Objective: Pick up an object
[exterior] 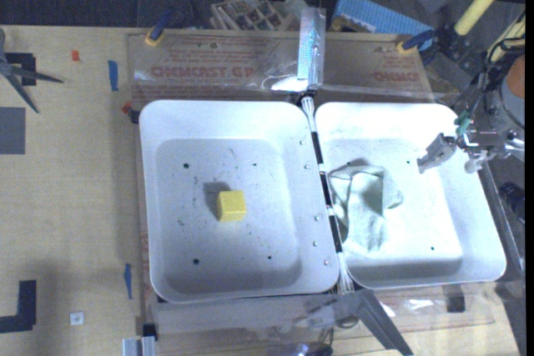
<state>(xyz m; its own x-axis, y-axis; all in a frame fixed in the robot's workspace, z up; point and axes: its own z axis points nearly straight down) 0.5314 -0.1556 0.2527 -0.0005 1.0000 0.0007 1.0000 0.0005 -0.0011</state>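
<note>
Though small — yellow block (232,206), edges askew

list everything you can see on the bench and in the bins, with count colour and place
bins: 2, white, side by side in the middle of the bench
block: 1, yellow, near the middle of the left bin's floor
cloth: 1, pale grey-white, crumpled, left part of the right bin beside the divider
plastic sheet: 1, clear with red lettering, flat behind the bins
clamps: 2, blue and yellow, at the back corners of the sheet
tape marks: 2, blue, on the wooden bench left of the bins
gripper: 1, grey metal, over the right bin's right side, apart from the cloth; finger state unclear
</note>
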